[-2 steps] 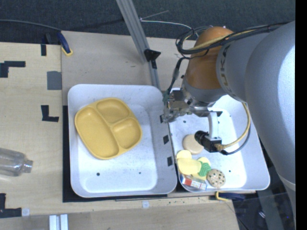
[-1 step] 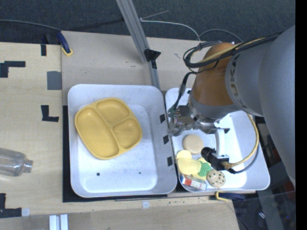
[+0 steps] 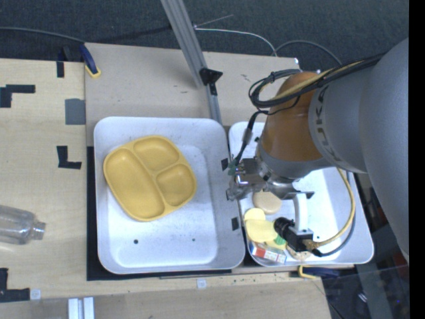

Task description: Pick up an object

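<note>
From the overhead camera I see my gripper (image 3: 260, 190) low in the right bin (image 3: 358, 244), above a cluster of small yellow and cream items (image 3: 260, 222); I cannot tell its grip. A yellow divided plate (image 3: 149, 176) lies in the left bin (image 3: 113, 248).

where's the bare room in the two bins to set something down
The left bin has bare floor along its near edge below the yellow divided plate, plus a strip on the plate's right against the wall shared with the right bin. The right bin is crowded: the arm hangs over it, with small items clustered at its near left.
</note>
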You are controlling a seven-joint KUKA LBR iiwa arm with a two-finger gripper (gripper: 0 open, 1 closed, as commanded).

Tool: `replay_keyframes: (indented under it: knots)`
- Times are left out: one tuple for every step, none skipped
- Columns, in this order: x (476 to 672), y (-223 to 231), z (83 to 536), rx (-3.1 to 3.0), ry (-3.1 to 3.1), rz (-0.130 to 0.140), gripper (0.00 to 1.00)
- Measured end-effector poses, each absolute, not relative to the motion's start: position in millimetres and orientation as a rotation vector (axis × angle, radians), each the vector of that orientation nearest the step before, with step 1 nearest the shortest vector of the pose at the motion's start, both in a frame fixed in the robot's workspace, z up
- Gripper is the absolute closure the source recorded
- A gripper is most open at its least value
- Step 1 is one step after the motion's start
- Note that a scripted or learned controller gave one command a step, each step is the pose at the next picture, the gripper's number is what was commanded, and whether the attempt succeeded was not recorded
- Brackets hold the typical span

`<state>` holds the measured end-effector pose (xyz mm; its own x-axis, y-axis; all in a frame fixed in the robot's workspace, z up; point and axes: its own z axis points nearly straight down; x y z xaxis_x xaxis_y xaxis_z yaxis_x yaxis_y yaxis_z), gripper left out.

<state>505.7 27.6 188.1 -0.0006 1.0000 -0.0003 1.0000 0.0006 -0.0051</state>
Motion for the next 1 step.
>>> replay_keyframes:
  knots:
    - [502.8,7.3,188.2,-2.222,-2.219,0.005,1.00]
